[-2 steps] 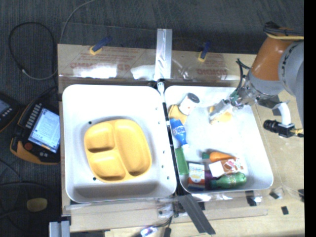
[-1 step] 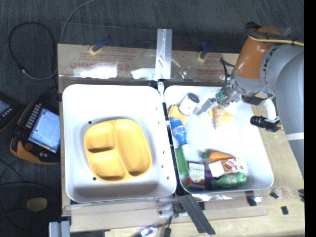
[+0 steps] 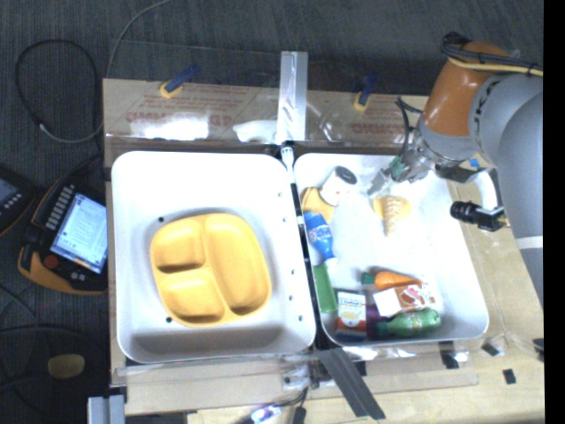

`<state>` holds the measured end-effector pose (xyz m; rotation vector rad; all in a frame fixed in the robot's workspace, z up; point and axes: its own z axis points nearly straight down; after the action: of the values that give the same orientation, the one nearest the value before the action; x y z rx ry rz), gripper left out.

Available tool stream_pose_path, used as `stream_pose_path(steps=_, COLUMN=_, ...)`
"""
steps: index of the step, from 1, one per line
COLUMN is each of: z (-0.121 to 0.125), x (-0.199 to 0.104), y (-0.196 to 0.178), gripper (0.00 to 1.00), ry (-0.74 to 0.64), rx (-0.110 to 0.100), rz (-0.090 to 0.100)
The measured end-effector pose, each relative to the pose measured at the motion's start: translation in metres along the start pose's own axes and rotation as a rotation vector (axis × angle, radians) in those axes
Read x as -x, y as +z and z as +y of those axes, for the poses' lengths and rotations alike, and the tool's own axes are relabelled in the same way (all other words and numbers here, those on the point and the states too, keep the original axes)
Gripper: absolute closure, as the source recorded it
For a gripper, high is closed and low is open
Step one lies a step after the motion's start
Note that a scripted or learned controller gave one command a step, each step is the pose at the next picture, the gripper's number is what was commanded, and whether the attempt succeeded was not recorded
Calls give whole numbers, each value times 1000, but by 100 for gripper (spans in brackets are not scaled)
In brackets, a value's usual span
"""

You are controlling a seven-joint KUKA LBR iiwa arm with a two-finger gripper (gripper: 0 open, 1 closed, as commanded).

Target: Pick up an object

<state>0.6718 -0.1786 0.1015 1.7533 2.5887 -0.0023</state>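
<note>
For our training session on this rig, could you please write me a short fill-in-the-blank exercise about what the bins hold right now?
1. The yellow divided tray lies in the ____ bin as the camera sees it.
2. The tray has ____ compartments.
3. The gripper hovers over the right bin, close to the ____ cone.
4. The green bottle lies along the bin's ____ edge.

Missing words: left; three; ice cream; near (bottom)

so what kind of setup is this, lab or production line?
Most likely a robotics lab bin-picking bench, not a production line. Two white bins sit side by side; the right one holds toy food and bottles, the left a yellow divided tray. A teach pendant and loose cables lie on the carpet.
</note>
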Motion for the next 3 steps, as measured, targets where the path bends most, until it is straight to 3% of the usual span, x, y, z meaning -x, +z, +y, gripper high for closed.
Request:
stream_pose_path(steps=1, z=-39, x=-52, y=-97, gripper=100, ry=382, rx=-11, rz=11)
stream_pose_path(steps=2, z=-40, x=-52, y=-97, gripper=0, ry=382, rx=-11, rz=12)
stream_pose_path(steps=3, z=-67, x=-13, y=-9, gripper=0, ry=173, rx=-11, rz=12)
